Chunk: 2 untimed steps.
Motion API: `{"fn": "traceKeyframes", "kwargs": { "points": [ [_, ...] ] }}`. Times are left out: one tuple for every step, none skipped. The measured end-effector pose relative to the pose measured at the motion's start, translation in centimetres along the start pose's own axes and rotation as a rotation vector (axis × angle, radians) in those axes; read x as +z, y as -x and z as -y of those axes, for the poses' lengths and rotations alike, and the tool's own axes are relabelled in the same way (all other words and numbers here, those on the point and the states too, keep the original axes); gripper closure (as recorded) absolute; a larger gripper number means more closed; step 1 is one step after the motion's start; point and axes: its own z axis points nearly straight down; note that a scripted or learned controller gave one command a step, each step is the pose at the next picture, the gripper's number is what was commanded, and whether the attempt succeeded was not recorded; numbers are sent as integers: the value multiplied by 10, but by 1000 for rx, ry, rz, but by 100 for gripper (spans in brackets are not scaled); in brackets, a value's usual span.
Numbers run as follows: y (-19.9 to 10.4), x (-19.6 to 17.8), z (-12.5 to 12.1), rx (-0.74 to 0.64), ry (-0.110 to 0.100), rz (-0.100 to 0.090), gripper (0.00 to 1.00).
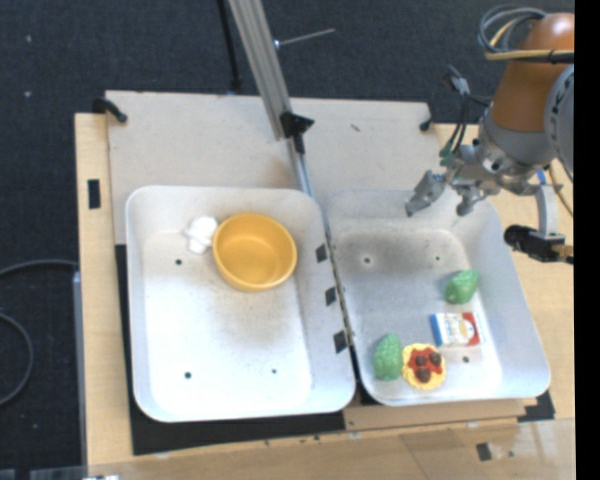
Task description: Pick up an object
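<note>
The two-finger gripper [443,200] hangs spread wide and empty above the right white bin's [400,268] far edge. 1 candidate, the small green lumpy toy [462,286], lies near that bin's right wall; probably light and rigid. Grasp across its narrow middle.

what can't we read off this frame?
- Small white object beside the yellow bowl: too small and pale against the left bin to identify.
- Label on the small box in the right bin: too small to read.
- Arm above the orange band: cut off by the frame's top edge.
- Claw appears spread, nothing between the fingers.
</note>
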Motion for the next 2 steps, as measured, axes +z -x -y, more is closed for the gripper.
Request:
{"fn": "traceKeyframes", "kwargs": {
  "points": [
    [1, 0, 0, 0, 0, 1, 0],
    [7, 43, 4, 5, -4, 2, 0]
  ]
}}
